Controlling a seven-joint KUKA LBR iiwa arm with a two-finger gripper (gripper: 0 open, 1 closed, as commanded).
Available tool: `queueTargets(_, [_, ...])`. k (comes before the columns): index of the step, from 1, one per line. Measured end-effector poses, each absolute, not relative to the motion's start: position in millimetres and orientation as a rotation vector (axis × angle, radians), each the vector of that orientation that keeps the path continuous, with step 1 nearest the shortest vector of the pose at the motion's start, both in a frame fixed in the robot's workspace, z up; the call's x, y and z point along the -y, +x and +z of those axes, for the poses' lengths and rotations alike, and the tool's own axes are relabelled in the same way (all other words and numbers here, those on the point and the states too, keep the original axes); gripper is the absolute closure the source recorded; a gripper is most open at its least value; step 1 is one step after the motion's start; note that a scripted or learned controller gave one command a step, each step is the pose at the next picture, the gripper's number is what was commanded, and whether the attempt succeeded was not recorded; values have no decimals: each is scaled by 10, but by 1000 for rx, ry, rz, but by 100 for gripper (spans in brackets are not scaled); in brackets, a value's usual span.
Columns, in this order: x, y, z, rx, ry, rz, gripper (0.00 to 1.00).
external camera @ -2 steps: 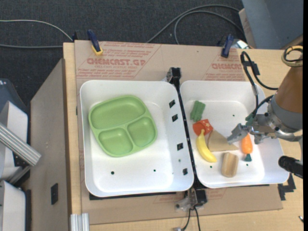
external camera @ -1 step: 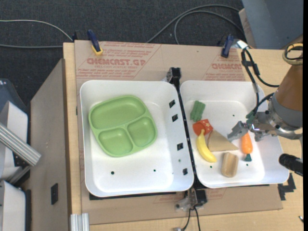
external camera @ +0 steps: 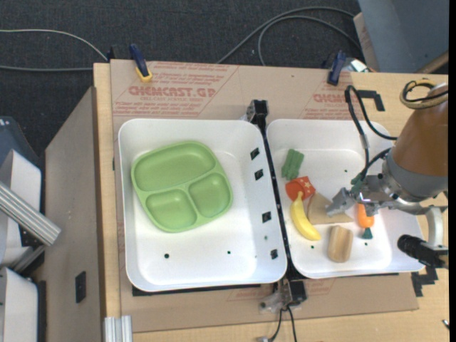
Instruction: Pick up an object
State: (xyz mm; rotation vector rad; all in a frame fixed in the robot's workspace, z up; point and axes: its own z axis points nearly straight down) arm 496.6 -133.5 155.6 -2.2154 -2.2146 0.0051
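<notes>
In the right bin (external camera: 324, 130) lie a green block (external camera: 293, 164), a red piece (external camera: 301, 188), a yellow banana (external camera: 306, 221), a flat tan piece (external camera: 325, 209) and a tan cylinder (external camera: 339, 243). An orange carrot-like piece (external camera: 365, 216) lies just under the arm's wrist. My gripper (external camera: 354, 201) hangs low over the right side of this bin, above the tan flat piece and the carrot. Nothing shows between its fingers.
A green three-compartment plate (external camera: 182, 185) rests in the left bin (external camera: 142, 255). A black divider with clips (external camera: 267, 191) runs between the bins. Black cables (external camera: 363, 120) loop near the arm. Blue clamps (external camera: 140, 63) hold the cardboard at the back.
</notes>
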Motion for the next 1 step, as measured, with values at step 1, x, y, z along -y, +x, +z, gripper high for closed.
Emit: queueTargets(1, [1409,5025,1023,2214,-2216,5,0])
